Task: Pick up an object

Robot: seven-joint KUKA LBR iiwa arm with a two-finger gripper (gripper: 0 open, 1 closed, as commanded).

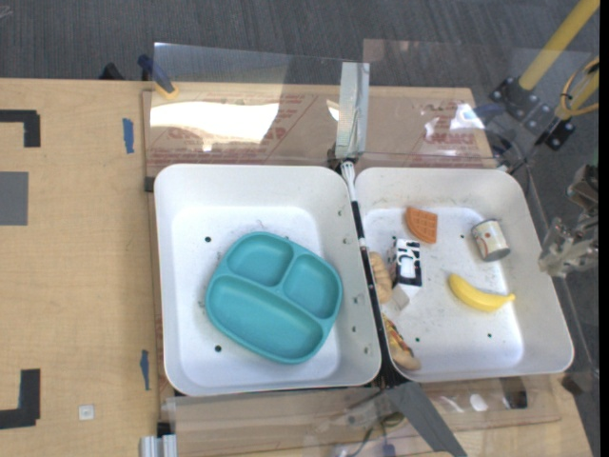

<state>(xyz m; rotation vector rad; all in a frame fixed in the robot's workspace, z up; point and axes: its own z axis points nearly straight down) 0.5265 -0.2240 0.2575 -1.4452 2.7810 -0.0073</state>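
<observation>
My gripper (563, 246) hung over the right bin's (547, 350) outer rim, its state unclear to me. Nearest it lay the metal can (490, 239) and the banana (481, 295).

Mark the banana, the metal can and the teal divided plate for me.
banana (479, 294): camera view, middle of its curved body.
metal can (491, 239): camera view, its side wall.
teal divided plate (249, 320): camera view, floor of its large compartment.

Bright, even overhead light with soft, faint shadows. Glare whitens the clear panel (219, 112) behind the left bin (181, 208). Focus is slightly soft throughout.
</observation>
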